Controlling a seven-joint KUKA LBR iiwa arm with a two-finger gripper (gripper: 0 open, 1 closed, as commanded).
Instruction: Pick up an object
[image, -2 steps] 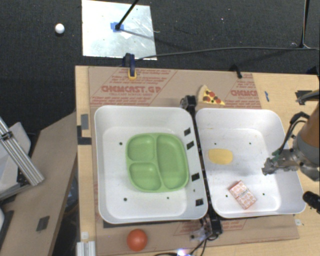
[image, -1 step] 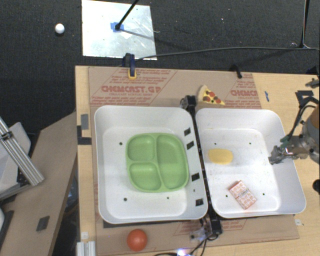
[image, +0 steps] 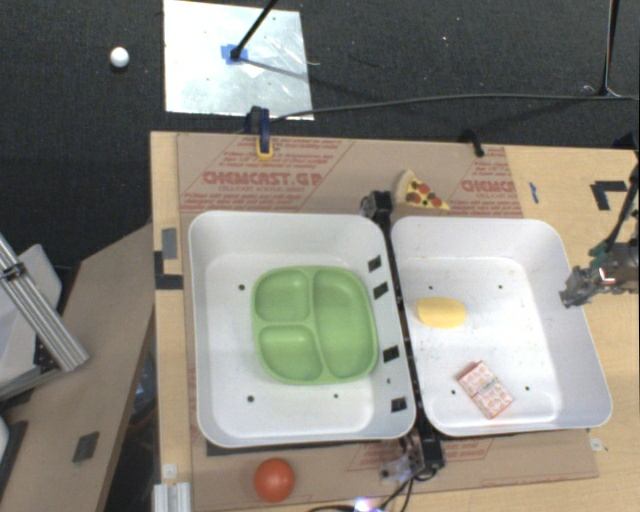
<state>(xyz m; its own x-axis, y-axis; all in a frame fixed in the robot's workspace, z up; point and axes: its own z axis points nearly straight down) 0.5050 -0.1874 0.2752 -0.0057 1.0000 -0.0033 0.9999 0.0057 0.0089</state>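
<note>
Brown board (image: 300, 170) is carrying two white bins. Nearest, at six o'clock, a red ball (image: 274, 479) is sitting. In the right bin (image: 560, 330), a pink packet (image: 485, 388) is lying below a yellow object (image: 441, 313). At three o'clock, the gripper (image: 583, 285) is hovering over the rim, grip unclear.

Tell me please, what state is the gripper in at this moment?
Gripper: at the right rim of the right bin, apart from the yellow object and the pink packet; open or shut cannot be told.
</note>
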